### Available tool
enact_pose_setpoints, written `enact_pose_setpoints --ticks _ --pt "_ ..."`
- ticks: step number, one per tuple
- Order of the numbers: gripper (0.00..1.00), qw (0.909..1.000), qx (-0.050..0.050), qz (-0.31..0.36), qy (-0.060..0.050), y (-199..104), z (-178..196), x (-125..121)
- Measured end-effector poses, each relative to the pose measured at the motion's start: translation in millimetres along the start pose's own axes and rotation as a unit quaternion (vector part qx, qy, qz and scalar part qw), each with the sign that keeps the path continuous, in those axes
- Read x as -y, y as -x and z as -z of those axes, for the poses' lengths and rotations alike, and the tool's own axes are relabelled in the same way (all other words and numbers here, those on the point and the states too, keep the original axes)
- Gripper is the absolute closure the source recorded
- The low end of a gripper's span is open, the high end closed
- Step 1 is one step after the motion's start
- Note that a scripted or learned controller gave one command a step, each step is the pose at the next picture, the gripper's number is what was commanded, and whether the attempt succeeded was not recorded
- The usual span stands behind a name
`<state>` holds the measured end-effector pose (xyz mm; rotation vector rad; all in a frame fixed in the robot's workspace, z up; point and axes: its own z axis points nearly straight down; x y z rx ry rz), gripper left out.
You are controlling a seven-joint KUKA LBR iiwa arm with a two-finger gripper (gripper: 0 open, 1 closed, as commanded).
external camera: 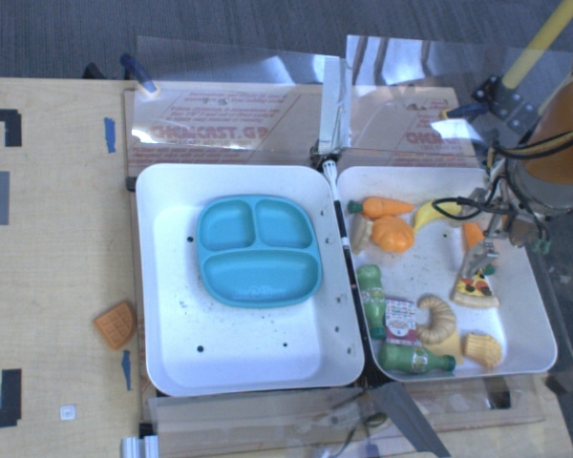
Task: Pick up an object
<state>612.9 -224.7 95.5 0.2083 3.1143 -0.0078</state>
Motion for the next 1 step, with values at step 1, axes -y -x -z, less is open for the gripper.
enact_pose_setpoints --ticks 1 --pt "1.00 1.0000 0.005 0.001 -0.001 3.1 14.4 -1.1"
